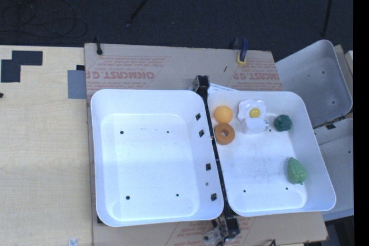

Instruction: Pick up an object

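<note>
All the candidates lie in the right bin (pixel 323 193): an orange ball (pixel 223 114) near its upper left corner, an orange ring (pixel 224 134) just below and nearly touching it, a white fried-egg toy (pixel 252 114) with a yellow yolk just right of the ball, a dark green lump (pixel 282 123) beside the egg, and a lighter green leafy piece (pixel 296 170) well apart from the rest near the right wall; the left bin (pixel 104 181) holds nothing to choose from; of the tool I cannot tell whether it is spread or pressed together, so the step in hand is, I judge, still choosing a target and coming in over it; the lighter green piece looks the soundest choice, since it has room on every side for the fingers, though the nearby wall argues for closing along the wall, not across it; the ball would likely roll, and the ring and egg lie flat and crowded, so a descent there risks nudging neighbours; come straight down, centred, and lift slowly.
</note>
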Controlling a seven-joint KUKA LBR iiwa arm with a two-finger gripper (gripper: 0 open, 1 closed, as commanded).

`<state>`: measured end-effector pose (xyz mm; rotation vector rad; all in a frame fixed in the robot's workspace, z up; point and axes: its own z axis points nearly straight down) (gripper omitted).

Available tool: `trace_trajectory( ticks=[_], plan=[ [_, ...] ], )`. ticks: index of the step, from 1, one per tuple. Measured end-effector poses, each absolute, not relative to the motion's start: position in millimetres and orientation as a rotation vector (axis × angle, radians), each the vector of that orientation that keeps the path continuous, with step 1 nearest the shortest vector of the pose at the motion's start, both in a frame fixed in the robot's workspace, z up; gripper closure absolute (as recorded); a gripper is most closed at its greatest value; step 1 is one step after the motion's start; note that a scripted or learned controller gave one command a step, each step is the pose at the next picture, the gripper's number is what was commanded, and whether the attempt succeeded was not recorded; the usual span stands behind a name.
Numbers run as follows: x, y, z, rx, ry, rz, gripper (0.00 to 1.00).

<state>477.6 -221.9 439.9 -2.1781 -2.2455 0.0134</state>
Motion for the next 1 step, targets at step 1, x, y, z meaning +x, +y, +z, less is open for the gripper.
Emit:
trace_trajectory(
  ticks=[1],
  plan=[
    [474.6, -211.5, 299.2, -2.212, -2.211, 0.010, 1.00]
  ],
)
